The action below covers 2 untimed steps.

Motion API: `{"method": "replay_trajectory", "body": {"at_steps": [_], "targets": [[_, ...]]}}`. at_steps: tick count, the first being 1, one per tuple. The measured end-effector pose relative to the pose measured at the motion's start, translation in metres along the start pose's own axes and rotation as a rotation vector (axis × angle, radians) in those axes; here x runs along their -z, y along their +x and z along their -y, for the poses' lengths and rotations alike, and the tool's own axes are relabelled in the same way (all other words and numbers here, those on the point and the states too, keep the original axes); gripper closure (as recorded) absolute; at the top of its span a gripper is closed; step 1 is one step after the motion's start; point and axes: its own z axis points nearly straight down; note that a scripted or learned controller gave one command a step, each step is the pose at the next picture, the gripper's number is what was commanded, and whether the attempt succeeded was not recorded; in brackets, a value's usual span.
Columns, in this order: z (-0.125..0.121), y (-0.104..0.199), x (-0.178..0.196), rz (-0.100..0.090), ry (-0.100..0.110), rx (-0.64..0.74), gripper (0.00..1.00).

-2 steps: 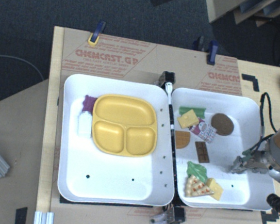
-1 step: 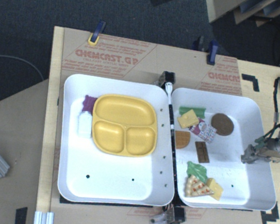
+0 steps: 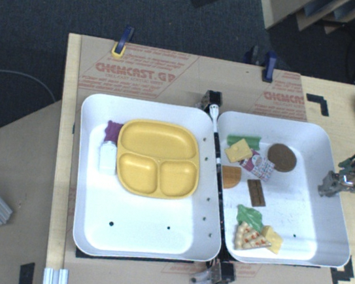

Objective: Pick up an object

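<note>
The right bin [image 3: 306, 210] holds several toy foods: a yellow wedge on a green piece [image 3: 240, 149], a round brown cookie [image 3: 282, 158], a small wrapped packet [image 3: 258, 166], an orange-brown bun [image 3: 230, 177], a dark chocolate bar [image 3: 257, 193], a green leaf [image 3: 249, 216] and a pizza slice with a cheese cube [image 3: 257, 237]. My gripper [image 3: 335, 184] sits low at the right rim of this bin, to the right of the cookie and apart from all the items. I see nothing held in it.
In the left bin [image 3: 137, 231] lies a yellow three-compartment plate [image 3: 158, 157], with a purple-and-white bottle [image 3: 109, 146] against its left side. A cardboard sheet [image 3: 175, 71] lies under both bins, held by clamps along its far edge.
</note>
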Motion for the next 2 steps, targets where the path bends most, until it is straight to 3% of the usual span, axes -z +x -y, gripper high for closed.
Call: {"method": "replay_trajectory", "body": {"at_steps": [1,2], "targets": [[-0.001,0.000,0.028,-0.001,0.002,0.000,1.00],[-0.030,0.048,0.021,-0.003,0.003,0.005,1.00]]}}
